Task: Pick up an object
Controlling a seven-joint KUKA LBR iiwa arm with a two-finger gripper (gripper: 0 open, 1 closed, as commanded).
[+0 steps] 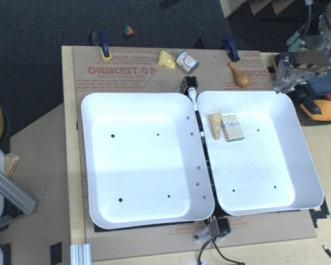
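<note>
Gripper [287, 80] waits past the right bin's [306, 148] far corner; can't tell its grip. Small box [232, 128] lies inside. Picking hasn't started; next it must come down over it.

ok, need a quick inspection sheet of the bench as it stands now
Surface: brown board bearing two shallow white bins, left bin, right bin.
Job's things: tan wedge block touching a patterned small box in right bin.
Clutter: yellow wedge, small printed box, wooden pear-shaped piece behind bins.
Gripper: metal gripper above right bin's far corner.
Cables: black cable at front edge.
Surroundings: dark carpet.
</note>
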